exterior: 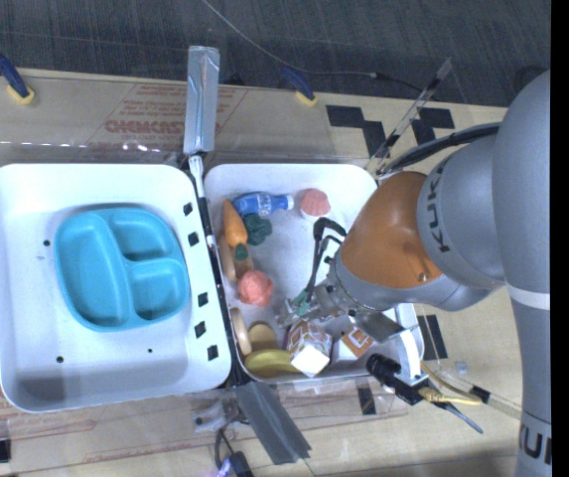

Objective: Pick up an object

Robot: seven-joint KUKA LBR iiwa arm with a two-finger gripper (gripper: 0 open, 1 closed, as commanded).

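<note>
The grey arm [522,217] reaches in from the right, and its orange band [388,241] hangs over the right half of the right bin [349,175]. Below the band, the pincer [316,311] is down among the clutter at the near end of that bin, but the wrist and the jumble around it hide the tips, so whether it is open or closed, or has hold of anything, cannot be told. The right bin holds the loose things: a blue bottle [262,204] lying along the far wall, a pink ball [313,203] just beside it, a carrot [234,226] along the left wall with a dark green piece [257,230] touching it, and a second pink ball [255,288] near the middle. At the near end lie a banana [269,364], a white block [310,361] touching it, and a round tan piece [262,338] just behind the banana, with small brown packets [352,343] close to the pincer. The left bin [26,366] holds a blue divided tray [122,265], lying flat near its middle. Both bins sit side by side on the table [85,117].
</note>
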